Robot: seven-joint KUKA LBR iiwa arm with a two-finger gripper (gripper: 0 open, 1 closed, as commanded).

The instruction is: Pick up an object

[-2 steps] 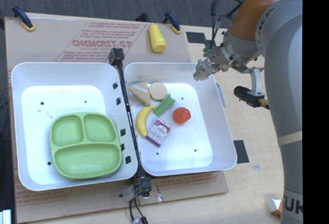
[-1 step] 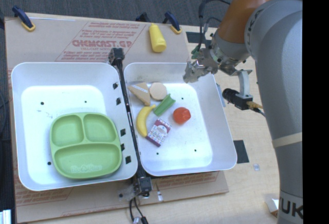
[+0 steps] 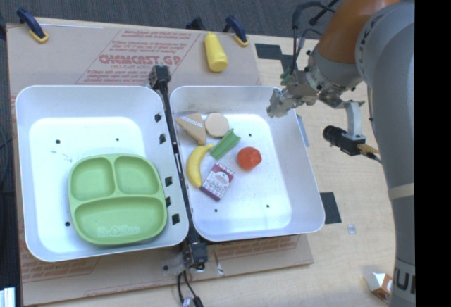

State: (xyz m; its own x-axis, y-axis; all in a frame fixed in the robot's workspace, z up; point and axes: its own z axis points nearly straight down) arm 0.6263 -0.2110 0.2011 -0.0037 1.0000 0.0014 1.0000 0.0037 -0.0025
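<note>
The right bin (image 3: 299,189) holds several toy foods: a red tomato (image 3: 249,157), a yellow banana (image 3: 196,164), a green pod (image 3: 225,145), a tan round piece (image 3: 216,124), a wedge of bread (image 3: 192,128) and a small red-and-white packet (image 3: 218,181). My gripper (image 3: 280,104) hangs over the bin's far right corner, up and to the right of the tomato. Nothing shows between its fingers.
The left bin (image 3: 35,129) bears a green divided plate (image 3: 117,198). A yellow cylinder (image 3: 215,52) lies on the cardboard behind the bins. Blue clamps (image 3: 32,24) grip the board's far edge. The arm's grey body (image 3: 394,122) fills the right side.
</note>
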